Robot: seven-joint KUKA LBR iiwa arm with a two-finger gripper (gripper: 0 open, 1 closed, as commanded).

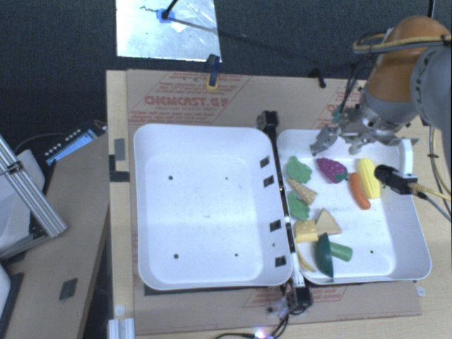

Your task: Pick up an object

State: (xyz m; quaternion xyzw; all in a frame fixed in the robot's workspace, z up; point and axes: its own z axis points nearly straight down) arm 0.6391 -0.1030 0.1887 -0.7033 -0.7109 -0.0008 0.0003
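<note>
Camera view, near edge first: right-hand shallow white bin [409, 260] holds all the toy food. Nearest the front, a dark green pepper-like piece [324, 254] with a lighter green piece [341, 251] touching it; just behind, two pale yellow cheese-like wedges [306, 231], [328, 222]. Further back along the divider, small green leafy pieces [297, 169] and a tan cone [304, 190]. Mid-bin: purple grape cluster [330, 167], then an orange carrot-like stick [359, 191] lying beside a yellow corn cob [366, 176], both with long axes running near-to-far. Left-hand white bin [148, 189] sits alongside on the cardboard-covered worktop [183, 94]. Farthest back, the grey arm's jaws [339, 138] hang over the bin's rear edge, spread apart with nothing between them. Key relation: the grapes lie just nearer the camera than the jaws, slightly toward the divider; corn and carrot lie nearer and to the arm's side. Judgement: the grapes are the closest candidate, needing a short move forward and a descent.
</note>
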